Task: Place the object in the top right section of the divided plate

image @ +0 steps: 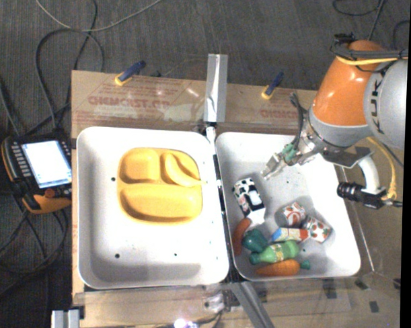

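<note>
A yellow divided plate (161,185) lies in the left white bin (94,257), with two small sections along its far side and one large section in front. My gripper (275,164) hangs over the upper part of the right bin (343,262), its fingers pointing down-left, with nothing seen between them. Below it in the right bin lie a black-and-white toy (247,193), a red-and-white can (292,214), a strawberry-patterned piece (318,230), a small bottle (290,234), green items (270,249) and an orange carrot (278,268).
A metal divider (215,86) stands between the bins at the back. A tablet-like pendant (40,164) sits left of the bench. Cables run across the floor behind. Blue-and-yellow clamps (130,71) hold the board's far edge.
</note>
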